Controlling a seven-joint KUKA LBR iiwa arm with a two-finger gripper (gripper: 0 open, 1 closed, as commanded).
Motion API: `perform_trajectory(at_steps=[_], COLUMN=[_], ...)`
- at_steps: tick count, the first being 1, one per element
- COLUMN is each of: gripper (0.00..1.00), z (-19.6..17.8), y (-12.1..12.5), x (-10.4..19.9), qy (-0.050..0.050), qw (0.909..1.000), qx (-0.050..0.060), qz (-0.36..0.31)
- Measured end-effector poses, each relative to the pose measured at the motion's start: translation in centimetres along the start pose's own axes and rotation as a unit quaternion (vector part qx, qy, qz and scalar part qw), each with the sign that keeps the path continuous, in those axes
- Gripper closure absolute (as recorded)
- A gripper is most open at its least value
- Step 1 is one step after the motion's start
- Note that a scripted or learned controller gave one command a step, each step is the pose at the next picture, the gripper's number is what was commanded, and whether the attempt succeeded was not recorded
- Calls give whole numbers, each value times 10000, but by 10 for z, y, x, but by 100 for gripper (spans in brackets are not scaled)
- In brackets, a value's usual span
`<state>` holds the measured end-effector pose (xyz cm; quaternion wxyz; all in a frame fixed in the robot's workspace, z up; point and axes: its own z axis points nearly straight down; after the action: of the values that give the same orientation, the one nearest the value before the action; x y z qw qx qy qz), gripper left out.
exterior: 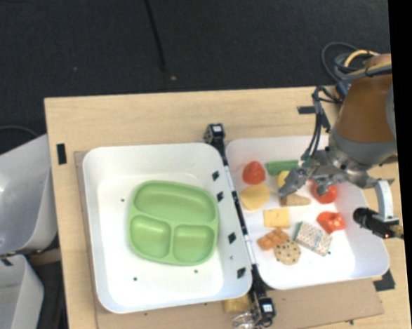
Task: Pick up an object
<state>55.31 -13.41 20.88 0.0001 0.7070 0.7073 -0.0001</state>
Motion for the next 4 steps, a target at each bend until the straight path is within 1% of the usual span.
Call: perform_trajectory(at_steps=[1, 2, 3, 4], gripper=[0, 0, 0, 100], z=[48, 6, 8, -3], y=[-50, -32, -64, -62], x=[4, 77, 100, 99], qy=[6, 3, 3, 1], qw=[10000, 10000, 10000, 10000], qx=[27, -23, 6, -23], qz=[10, -28, -15, 0])
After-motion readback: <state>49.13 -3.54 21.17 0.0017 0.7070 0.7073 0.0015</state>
